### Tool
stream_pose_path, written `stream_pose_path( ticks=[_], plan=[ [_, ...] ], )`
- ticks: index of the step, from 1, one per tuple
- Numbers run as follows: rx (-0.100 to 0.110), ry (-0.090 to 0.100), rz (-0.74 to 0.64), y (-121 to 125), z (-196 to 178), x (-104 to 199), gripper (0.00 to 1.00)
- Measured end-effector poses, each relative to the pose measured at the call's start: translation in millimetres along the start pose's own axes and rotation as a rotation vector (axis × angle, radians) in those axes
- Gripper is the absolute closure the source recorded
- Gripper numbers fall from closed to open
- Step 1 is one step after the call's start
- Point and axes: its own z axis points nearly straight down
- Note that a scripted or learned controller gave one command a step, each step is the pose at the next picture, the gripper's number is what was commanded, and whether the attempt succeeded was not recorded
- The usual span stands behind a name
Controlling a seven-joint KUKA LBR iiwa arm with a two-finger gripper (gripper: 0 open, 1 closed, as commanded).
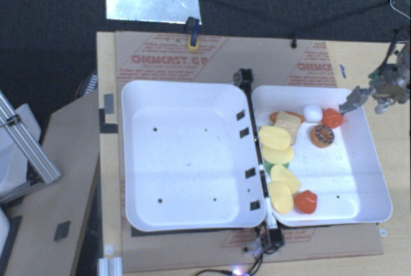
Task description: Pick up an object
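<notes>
The claw [357, 100] hangs over the right bin's [366, 172] far right corner, its tip just beside a red tomato [332, 118]; whether it is open, I cannot tell. Nearby lie a white egg [312, 113] and a donut [322, 135].

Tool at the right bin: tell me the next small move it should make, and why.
Probably ease the tool down and slightly left toward the red-orange piece. The tool sits at the right bin's far right corner with nothing seen between its tips, and that piece is the nearest object, just beside the white ball. The other items lie farther left, crowded along the divider.
</notes>
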Motion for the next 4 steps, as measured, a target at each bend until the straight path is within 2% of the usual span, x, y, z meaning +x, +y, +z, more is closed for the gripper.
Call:
stream_pose_path(
  ticks=[1, 2, 3, 4],
  plan=[
    [0.006, 0.003, 0.0, -14.6, 177.1, 29.3, 0.0],
    [-0.004, -0.001, -0.003, 30.9, 168.9, 35.4, 0.0],
    [-0.001, -0.002, 0.004, 18.6, 169.3, -3.6, 0.0],
    [0.002, 0.0, 0.002, -5.5, 170.4, 3.3, 0.0]
  ],
)
